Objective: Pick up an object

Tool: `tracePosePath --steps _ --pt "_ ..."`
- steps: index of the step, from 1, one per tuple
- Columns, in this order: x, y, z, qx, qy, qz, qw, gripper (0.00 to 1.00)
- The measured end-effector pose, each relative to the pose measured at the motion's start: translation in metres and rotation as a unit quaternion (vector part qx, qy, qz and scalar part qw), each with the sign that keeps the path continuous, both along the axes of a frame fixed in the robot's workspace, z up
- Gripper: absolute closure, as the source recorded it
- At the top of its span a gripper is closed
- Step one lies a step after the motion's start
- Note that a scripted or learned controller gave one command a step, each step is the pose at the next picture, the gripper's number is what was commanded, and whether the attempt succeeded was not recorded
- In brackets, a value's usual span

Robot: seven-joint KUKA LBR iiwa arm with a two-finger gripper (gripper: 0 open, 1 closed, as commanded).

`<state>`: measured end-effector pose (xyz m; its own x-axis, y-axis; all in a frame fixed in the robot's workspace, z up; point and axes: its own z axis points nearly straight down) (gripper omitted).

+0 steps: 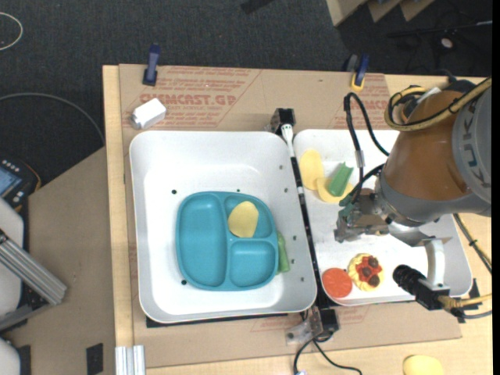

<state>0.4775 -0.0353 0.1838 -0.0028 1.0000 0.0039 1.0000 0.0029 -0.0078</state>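
Camera view: pincer [353,226] hovers just above pizza toy [366,271]; apart.

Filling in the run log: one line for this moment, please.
arm over right bin | gripper low between green piece and pizza toy | grasp unclear

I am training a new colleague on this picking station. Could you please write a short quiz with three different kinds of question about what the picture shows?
1. True or false: the blue divided tray lies in the right bin.
2. Multiple choice: what lies in the tray's upper right compartment? A) a yellow piece B) a red disc C) a green piece
3. Short answer: in which bin is the gripper, and which items lie just below it in the picture?

Key
1. False; it lies in the left bin.
2. A.
3. The right bin; the red disc and a yellow piece with red spots.
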Motion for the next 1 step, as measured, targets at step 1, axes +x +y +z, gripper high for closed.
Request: tracePosePath --steps 1 --pt "0.0294 0.0841 0.1573 0.0002 -0.014 0.005 0.9999 1.0"
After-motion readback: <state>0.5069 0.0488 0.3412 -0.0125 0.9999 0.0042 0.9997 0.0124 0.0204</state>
